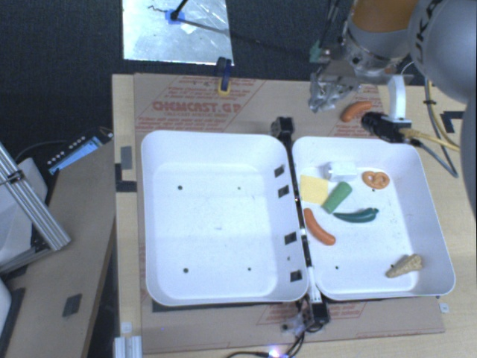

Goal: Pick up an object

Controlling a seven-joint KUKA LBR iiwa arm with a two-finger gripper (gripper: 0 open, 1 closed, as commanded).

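Note:
My gripper [325, 99] hangs above the far edge of the right bin [432, 222], near its back left corner. An orange sausage-shaped piece [356, 110] shows just to the right of the gripper; whether it is held or lies behind the bin I cannot tell. In the right bin lie a yellow wedge [314, 190], a green cylinder [337, 197], a white block [341, 171], a pretzel [376, 179], a dark green pepper [358, 215], a red-orange sausage [319, 227] and a tan bread piece [405, 265].
The left bin [216, 215] sits beside the right one, joined by black clips [287, 192] along the shared wall. A blue and yellow clamp [223, 75] stands on the cardboard behind it. A shiny metal sheet [175, 21] lies at the back.

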